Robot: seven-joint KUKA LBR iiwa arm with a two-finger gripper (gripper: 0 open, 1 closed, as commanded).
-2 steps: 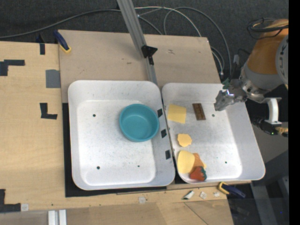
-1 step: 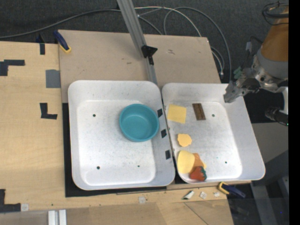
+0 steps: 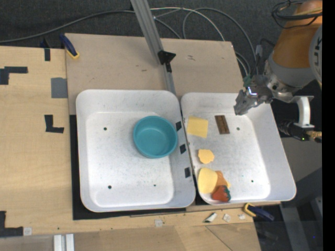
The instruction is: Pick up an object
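Left bin [image 3: 94,156]: blue bowl [image 3: 154,136] sits centre, open floor all round it. Right bin [image 3: 267,156]: clutter at 6 to 10 o'clock; free toward 3.

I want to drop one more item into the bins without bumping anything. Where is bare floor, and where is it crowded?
Left bin: bare all around the blue bowl, widest toward its left wall. Right bin: bare right half, between the brown block and the right wall. Crowded: its left edge, where the yellow square, the small yellow piece and the yellow-and-red pile lie. The hand hangs at the right bin's top edge.
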